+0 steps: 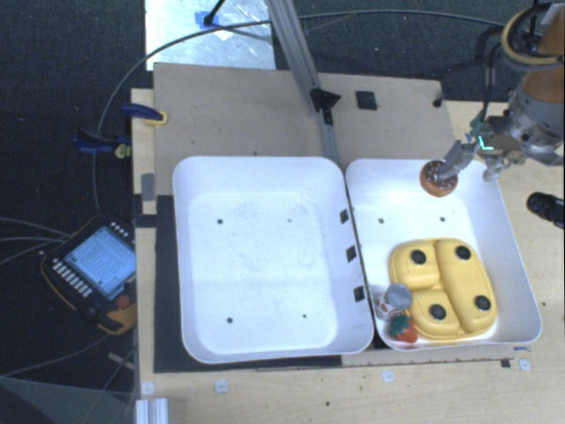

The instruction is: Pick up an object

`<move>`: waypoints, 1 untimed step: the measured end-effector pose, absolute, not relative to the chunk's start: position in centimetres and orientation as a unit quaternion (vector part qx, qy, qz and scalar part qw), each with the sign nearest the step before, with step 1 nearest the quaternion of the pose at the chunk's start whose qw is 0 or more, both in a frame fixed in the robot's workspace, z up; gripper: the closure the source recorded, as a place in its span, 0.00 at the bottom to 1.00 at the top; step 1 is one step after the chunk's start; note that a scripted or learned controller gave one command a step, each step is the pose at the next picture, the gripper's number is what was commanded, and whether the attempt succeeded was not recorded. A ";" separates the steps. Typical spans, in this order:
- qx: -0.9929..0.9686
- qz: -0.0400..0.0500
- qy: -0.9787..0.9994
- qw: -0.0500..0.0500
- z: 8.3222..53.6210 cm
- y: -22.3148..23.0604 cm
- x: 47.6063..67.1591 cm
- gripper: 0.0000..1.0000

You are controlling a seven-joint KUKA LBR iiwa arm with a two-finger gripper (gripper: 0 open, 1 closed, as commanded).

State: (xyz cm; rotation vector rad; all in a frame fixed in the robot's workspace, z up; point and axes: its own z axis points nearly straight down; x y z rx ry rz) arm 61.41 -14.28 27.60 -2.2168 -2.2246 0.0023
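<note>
My gripper (468, 170) hangs over the far right corner of the right bin (380, 197), with its two fingers spread apart, so it is open. A small round brown object (433, 179) sits at the tip of the left finger (452, 159), touching or just below it, not between the fingers. A large yellow lumpy toy (443, 288) with black dots lies in the near part of the right bin. A small cluster of grey, red and green pieces (397, 312) rests against the toy's left side.
The left bin (190, 237) lies beside the right one, with black clips (350, 253) along their shared rim. A slanted metal pole (296, 42) crosses the back of the bench. A teach pendant (93, 268) and cables lie on the floor at left.
</note>
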 end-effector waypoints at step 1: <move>-0.706 0.000 -0.709 -0.001 27.8 -14.3 61.5 0.00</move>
